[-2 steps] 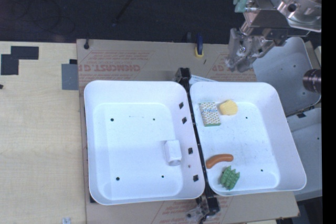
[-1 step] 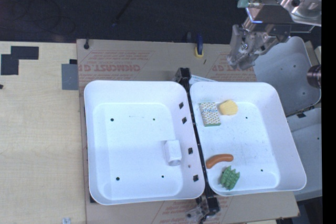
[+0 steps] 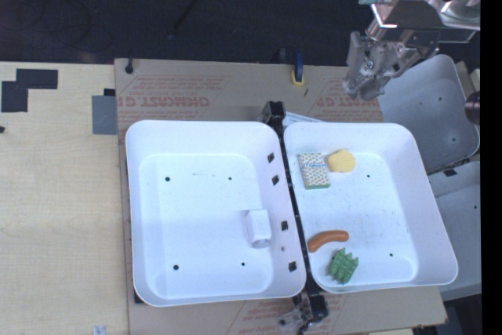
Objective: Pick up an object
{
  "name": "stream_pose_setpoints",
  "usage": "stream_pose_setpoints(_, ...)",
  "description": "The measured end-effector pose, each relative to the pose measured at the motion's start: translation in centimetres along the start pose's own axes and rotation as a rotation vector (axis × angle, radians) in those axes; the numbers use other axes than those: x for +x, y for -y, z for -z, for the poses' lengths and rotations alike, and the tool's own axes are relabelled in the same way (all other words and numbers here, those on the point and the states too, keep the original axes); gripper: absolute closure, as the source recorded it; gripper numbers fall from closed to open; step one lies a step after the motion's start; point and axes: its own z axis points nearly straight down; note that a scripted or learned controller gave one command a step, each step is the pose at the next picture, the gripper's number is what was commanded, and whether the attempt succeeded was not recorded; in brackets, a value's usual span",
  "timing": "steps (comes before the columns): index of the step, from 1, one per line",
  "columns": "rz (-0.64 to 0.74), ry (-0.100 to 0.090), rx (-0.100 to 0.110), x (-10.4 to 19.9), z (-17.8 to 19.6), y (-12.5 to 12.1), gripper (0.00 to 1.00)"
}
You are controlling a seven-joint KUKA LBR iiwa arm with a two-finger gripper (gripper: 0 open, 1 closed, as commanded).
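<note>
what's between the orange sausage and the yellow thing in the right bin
Nothing: in the camera view, the bin floor between the orange sausage and the yellow piece is bare white. The patterned sponge sits beside the yellow piece, left of that stretch.

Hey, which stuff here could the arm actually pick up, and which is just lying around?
For the job:
gripper
white cup, left bin
sponge, right bin
yellow piece, right bin
sausage, right bin
green toy, right bin

Just lying about:
left bin
right bin
cardboard
blue clamp
</note>
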Motion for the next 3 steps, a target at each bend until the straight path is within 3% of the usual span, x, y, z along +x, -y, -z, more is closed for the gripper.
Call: stream_pose_setpoints(3, 0.007, 0.000, 0.004, 0.2, 2.8, -0.1, 1.00)
